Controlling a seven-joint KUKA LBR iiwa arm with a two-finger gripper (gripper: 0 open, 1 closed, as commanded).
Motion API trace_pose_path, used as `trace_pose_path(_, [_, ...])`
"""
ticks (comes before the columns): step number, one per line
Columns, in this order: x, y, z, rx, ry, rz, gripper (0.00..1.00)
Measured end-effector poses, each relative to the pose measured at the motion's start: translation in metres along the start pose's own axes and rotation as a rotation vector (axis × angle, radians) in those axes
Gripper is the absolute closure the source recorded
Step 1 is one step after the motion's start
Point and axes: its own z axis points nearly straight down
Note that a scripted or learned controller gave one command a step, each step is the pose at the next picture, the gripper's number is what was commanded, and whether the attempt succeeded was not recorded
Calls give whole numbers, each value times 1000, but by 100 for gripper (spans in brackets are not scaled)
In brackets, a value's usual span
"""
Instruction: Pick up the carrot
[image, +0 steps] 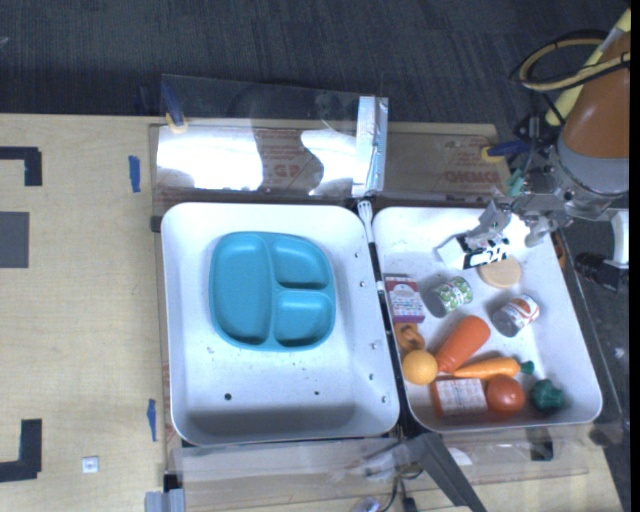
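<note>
The carrot (462, 343) lies tilted mid right bin (580, 330), and the gripper (497, 232) – its opening impossible to judge – hangs above it, well apart.

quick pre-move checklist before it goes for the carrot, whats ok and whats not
1. Carrot in view in the right bin: ok, it lies tilted near the bin's middle.
2. Gripper over the carrot: not ok, it sits near the bin's upper edge, above a cow toy.
3. Gripper free of any item: cannot tell.
4. Room around the carrot: not ok, an orange ball and a thinner carrot crowd its lower end.
5. Right target chosen: cannot tell, two carrot-like items lie side by side.
6. Blue tray in the left bin out of the path: ok.
</note>
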Motion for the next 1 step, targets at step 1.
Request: trace_pose_path(1, [-52,-57,63,7,-1,-6,0])
